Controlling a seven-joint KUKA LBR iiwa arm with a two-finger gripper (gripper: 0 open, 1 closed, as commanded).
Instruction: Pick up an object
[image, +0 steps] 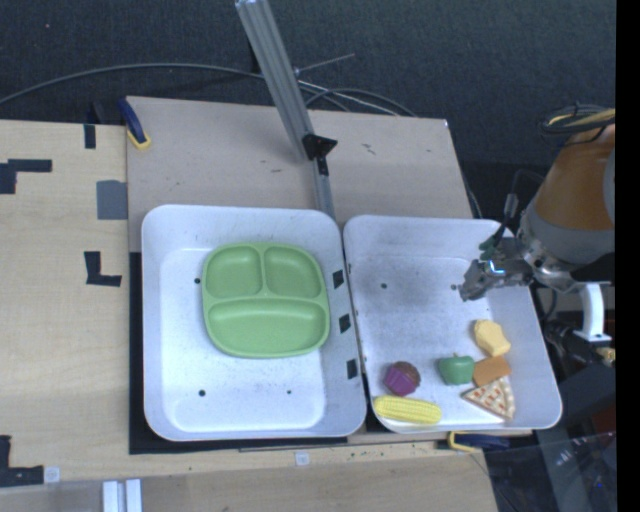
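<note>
My gripper (478, 281) hangs over the right side of the right bin (420, 260), with the arm reaching in from the right. Nothing shows between its fingers. Toy foods lie along the bin's near side: a yellow cheese piece (491, 337) just below the gripper, an orange piece (491, 370), a pizza slice (491, 399), a green pepper (455, 369), a purple fruit (403, 378) and a yellow corn cob (407, 409).
The left bin (170, 400) holds a green divided plate (266, 300). A grey metal pole (285, 85) slants up from between the bins. The wooden bench (60, 300) surrounds both bins.
</note>
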